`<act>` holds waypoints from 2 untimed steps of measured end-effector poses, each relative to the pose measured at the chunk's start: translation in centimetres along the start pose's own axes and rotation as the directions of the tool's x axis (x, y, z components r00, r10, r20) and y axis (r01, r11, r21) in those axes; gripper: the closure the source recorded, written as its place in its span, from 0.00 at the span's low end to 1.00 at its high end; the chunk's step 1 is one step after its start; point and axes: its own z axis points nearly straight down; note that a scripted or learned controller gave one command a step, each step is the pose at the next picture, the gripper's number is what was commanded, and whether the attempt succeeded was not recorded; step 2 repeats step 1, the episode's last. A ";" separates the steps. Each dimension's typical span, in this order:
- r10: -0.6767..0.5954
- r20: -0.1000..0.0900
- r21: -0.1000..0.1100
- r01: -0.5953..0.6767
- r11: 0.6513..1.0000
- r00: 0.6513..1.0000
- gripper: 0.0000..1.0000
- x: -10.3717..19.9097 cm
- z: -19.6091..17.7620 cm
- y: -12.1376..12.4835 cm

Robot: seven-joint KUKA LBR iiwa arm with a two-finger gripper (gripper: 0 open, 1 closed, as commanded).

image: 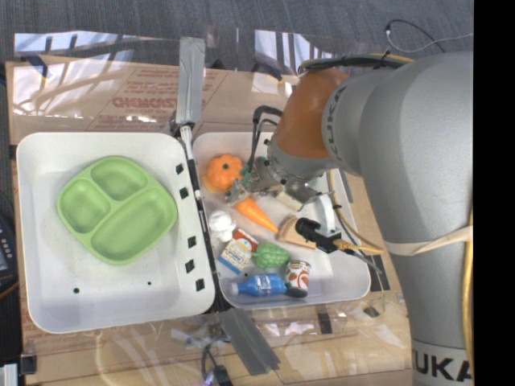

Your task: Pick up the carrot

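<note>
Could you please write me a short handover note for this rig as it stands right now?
Pincer: low in the right bin, beside the small pumpkin; its state cannot be told from this view.
Carrot: lying on the right bin's floor, just in front of the pincer, apart from it.
Done: the arm is over the right bin.
Left: grasp the carrot and lift it.

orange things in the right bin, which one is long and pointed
The orange cone-shaped carrot, lying mid-bin. The other orange thing, the round ribbed pumpkin with a green stem, sits up and left of it.
</note>
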 end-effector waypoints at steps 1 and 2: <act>0.060 0.002 -0.007 -0.060 0.998 0.998 1.00 0.2 -11.5 0.2; 0.060 0.002 -0.007 -0.060 0.998 0.998 1.00 0.2 -11.5 0.2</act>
